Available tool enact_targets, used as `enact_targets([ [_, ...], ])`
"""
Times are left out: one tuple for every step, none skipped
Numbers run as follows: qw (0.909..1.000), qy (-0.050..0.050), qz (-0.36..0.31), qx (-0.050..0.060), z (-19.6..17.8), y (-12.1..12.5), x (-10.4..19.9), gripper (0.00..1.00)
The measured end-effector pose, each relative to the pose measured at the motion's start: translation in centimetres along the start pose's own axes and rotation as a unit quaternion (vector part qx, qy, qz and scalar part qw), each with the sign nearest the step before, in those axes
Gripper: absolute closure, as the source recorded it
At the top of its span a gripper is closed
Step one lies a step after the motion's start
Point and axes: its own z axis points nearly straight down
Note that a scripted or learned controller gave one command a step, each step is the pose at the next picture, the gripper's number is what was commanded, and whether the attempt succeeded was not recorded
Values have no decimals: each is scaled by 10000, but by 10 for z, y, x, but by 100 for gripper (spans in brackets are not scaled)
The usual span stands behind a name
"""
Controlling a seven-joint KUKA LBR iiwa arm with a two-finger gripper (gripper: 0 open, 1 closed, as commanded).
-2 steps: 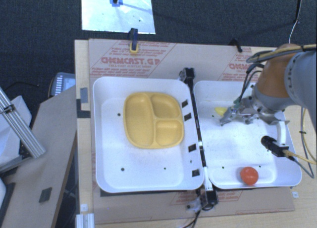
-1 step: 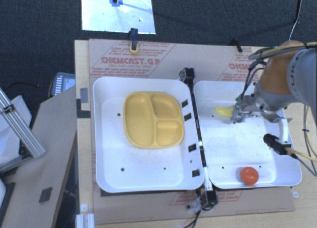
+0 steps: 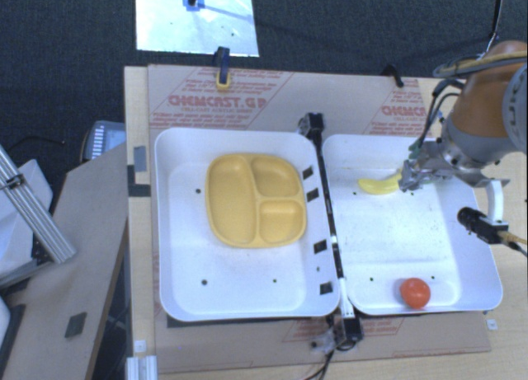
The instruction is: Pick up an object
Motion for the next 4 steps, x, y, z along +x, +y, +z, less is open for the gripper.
enact_targets([
  [10000,2,-10,9,-46,-4,3,100],
  [10000,-3,-19,-8,-104,8,1,100],
  [10000,14,-35,25,-110,-4,53,100],
  [10000,15,-34,37,-101,-26,100,100],
])
